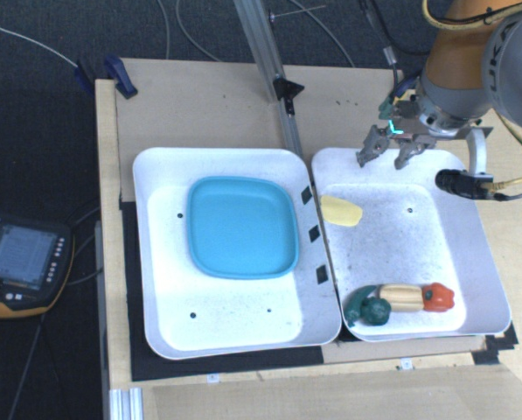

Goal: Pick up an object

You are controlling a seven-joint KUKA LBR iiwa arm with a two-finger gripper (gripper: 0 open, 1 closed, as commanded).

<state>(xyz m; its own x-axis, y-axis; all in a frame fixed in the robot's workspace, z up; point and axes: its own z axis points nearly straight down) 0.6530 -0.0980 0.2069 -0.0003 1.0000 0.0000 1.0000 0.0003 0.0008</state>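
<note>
On the desk, the left bin (156, 322) holds 1 blue plate (242, 227). In the right bin (479, 261), a yellow piece (341, 211) lies at the left wall, awkward to grip. The hand (390, 150) hangs open and empty above the far rim, well apart from the 3 toys (400, 300) bunched together; it may snag 2.

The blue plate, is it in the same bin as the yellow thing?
No, the blue plate lies in the left bin, while the yellow object is in the right bin.

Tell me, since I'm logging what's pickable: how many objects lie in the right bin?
4: a yellow piece at its left wall; a green item, tan cylinder and red item along the near edge.
</note>
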